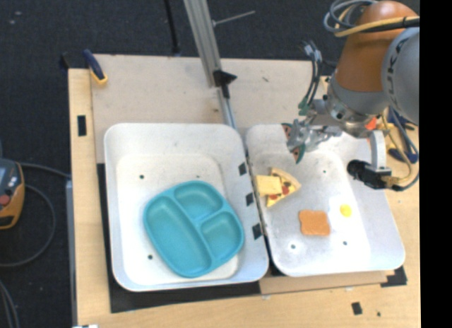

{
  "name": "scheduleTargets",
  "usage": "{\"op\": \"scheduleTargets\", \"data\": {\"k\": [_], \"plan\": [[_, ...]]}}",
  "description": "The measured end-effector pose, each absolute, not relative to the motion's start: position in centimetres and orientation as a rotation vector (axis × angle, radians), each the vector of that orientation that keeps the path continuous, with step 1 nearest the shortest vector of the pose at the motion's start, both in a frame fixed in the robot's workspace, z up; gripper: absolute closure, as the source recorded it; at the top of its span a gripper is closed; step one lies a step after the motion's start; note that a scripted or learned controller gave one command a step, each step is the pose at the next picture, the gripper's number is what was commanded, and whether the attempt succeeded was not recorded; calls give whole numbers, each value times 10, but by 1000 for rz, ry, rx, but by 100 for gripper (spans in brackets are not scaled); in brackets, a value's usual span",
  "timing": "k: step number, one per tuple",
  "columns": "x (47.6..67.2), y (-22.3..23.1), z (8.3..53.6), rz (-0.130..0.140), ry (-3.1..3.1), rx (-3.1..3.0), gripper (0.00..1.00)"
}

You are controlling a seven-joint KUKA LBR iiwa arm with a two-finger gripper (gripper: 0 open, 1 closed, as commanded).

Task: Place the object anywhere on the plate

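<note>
Three items in right bin, pizza (pixel 275 188) nearest gripper (pixel 299 148) at upper centre, finger state unreadable; descend centred on pizza, then carry left to plate (pixel 194 228).

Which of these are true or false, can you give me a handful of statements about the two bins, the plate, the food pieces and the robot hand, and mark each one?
1. The blue divided plate lies in the left bin. True.
2. The pizza slice rests on the plate. False: it lies in the right bin, near that bin's left wall.
3. The orange toast piece lies in the right bin, apart from the pizza slice. True.
4. The hand hangs over the left bin. False: it is over the upper part of the right bin, above the pizza slice in the picture.
5. The small yellow piece sits in a plate compartment. False: it lies on the right bin's floor, near the toast.
</note>
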State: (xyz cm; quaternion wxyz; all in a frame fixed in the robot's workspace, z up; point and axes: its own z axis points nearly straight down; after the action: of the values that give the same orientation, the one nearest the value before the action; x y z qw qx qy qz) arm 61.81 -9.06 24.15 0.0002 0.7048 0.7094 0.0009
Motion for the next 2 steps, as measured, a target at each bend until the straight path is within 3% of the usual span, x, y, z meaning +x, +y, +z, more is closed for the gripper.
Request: {"op": "scheduleTargets", "data": {"k": [2], "plan": [[654,5,237,5,2229,2212,100]]}}
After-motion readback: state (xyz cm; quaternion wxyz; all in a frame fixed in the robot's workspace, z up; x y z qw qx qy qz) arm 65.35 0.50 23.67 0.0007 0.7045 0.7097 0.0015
